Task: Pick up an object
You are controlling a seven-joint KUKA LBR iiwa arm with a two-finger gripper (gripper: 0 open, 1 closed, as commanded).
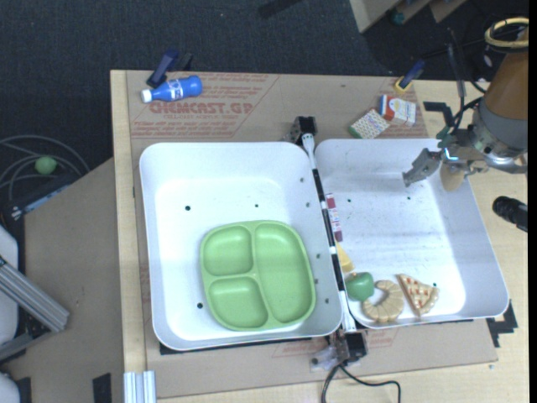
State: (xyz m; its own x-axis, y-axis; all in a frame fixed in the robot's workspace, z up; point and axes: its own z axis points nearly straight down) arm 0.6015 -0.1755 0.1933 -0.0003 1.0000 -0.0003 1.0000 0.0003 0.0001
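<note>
Three small food-shaped toys lie along the near edge of the right white bin (470, 225): a green round piece (359, 286) at the near left corner, a tan curled pastry-like piece (384, 301) just beside it, and a triangular orange-and-tan slice (417, 293) next to that. All three rest on the bin floor, well apart from the gripper (436, 164), which hovers over the far right part of the same bin. Its two fingers stand apart, one grey finger (418, 170) reaching toward the bin's middle, and nothing sits between them. The grey arm with its orange band (508, 99) comes in from the right. In the left white bin (168, 191) lies a light green plastic tray with three compartments (256, 274). On the bench beyond the bins rest a blue and white bottle (172, 89) and a few small printed packets (382, 117).
</note>
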